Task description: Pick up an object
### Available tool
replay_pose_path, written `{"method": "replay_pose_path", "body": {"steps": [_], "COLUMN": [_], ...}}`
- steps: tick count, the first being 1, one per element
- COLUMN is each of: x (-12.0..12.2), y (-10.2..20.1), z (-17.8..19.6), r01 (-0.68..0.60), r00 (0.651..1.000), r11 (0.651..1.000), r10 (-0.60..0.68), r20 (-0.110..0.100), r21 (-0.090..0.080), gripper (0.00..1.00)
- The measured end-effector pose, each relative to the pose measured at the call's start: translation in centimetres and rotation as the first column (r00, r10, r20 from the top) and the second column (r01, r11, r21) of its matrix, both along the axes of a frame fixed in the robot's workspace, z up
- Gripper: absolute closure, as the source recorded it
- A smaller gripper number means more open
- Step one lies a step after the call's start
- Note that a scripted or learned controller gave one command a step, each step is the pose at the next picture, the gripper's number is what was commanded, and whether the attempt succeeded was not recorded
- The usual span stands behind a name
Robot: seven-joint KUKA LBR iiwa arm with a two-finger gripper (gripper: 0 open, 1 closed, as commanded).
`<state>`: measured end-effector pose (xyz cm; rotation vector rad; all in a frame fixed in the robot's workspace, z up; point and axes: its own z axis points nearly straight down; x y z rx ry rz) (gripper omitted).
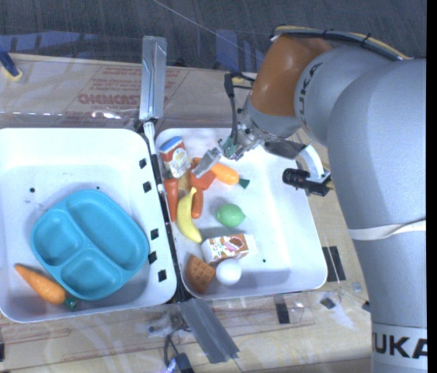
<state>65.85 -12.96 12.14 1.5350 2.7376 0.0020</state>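
Observation:
My gripper (212, 160) hangs low over the back of the right bin (300, 231), just above a small orange carrot (227, 176) and a red piece (201, 182). Nothing can be seen held in it. Close by on the left stands a small can (175, 158) with a red and white label. Nearer the front lie a yellow banana (187, 217), a green lime (231, 215), a juice carton (226, 248), a white egg (228, 272) and a brown bread piece (199, 273). A long orange-red carrot (172, 197) lies along the bin's left wall.
The left bin (16, 154) holds a blue divided plate (90, 243) and an orange carrot (39, 283) at its front left corner. A metal divider bar (152, 84) rises between the bins at the back. The arm's grey body (373, 154) covers the right side.

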Motion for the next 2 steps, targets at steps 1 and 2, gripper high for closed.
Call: {"method": "replay_pose_path", "body": {"steps": [1,2], "x": [-12.0,-5.4], "y": [1.1,2.0], "z": [-3.1,-2.9], "r01": [0.165,0.369], "r00": [0.986,0.93], "r11": [0.986,0.93], "r10": [-0.165,-0.369], "r20": [-0.008,-0.002], "r21": [0.0,-0.004], "gripper": [0.0,0.0]}}
